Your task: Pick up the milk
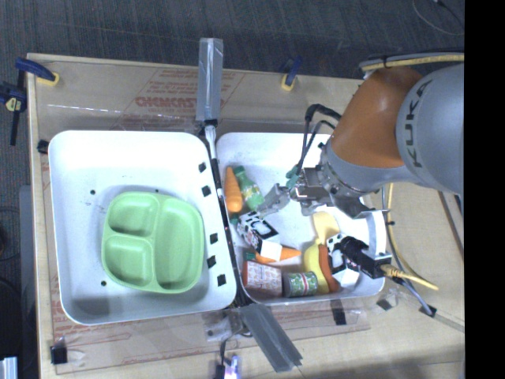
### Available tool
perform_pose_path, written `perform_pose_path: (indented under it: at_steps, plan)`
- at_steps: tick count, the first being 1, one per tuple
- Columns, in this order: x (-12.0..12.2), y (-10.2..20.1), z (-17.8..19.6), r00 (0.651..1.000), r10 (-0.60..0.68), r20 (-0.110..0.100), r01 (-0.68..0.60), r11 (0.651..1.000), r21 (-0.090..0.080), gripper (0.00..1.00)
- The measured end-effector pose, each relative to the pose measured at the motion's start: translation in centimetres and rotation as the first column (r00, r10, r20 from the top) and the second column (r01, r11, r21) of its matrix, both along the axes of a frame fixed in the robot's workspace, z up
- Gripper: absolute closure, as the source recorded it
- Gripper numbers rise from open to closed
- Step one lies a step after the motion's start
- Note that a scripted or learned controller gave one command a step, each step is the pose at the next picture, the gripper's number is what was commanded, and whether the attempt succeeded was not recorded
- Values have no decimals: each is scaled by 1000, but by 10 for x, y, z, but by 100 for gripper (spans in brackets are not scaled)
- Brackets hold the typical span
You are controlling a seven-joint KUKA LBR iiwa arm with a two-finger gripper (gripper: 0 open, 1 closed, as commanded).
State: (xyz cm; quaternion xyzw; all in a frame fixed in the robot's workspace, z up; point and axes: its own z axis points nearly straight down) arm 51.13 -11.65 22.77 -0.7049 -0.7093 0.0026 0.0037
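Fingers (272,199) of mine hang over the right bin (268,144), beside the carrot (233,189) and green bottle (248,188); whether they are spread or closed I cannot tell. On the surface (118,93), the left bin (71,156) holds a green plate (153,243). Just below my fingers, the milk (256,227) lies among cluttered food near the divider.

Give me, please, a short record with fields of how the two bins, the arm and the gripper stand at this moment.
left bin: holds a green divided plate
right bin: carrot, green bottle, black-and-white milk carton, can, other toy foods crowded along the near side
arm: reaches in from the right, over the right bin
gripper: low over the right bin, beside the green bottle, above the carton
grasp: none visible
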Motion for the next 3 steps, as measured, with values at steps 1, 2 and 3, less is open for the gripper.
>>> perform_pose_path:
  at_steps: [1,2,3]
  plan:
    - [18,-3,-128,1000,17,4,-17,1000,-3,0]
    - [19,-1,-121,1000,23,-1,-23,1000,-1,100]
    - [67,91,-39,999,-36,1,36,999,-1,100]
